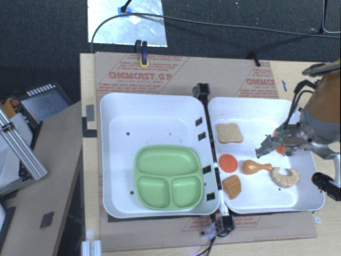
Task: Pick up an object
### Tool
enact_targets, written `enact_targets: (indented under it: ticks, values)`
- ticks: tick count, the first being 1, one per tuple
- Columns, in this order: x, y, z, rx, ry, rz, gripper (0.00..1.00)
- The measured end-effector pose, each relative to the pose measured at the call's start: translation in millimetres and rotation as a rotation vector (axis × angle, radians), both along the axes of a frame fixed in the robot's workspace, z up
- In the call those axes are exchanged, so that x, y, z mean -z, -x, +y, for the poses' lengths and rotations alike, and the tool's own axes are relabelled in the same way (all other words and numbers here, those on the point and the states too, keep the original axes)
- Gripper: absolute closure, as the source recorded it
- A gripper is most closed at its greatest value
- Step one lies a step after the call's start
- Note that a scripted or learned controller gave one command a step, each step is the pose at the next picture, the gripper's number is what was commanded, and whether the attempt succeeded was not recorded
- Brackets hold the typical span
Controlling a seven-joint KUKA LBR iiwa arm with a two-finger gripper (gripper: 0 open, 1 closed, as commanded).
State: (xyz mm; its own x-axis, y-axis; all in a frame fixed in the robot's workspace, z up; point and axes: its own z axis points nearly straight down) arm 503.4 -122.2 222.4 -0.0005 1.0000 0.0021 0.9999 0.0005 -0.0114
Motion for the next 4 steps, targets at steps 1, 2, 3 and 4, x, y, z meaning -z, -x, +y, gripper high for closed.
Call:
enact_targets:
  ticks: [1,2,3,4]
  values:
    - [-6.2,-2.7,0.3,-0.003,0.002,-0.013,0.00]
    - [46.0,-6.5,-9.4,0.000,0.002,-0.011,0.00]
    - [106.4,-12.3,-6.5,-0.001,0.001,-0.010,0.00]
    - [135.0,-15.0,-7.9,0.001,0.006,-0.019,0.00]
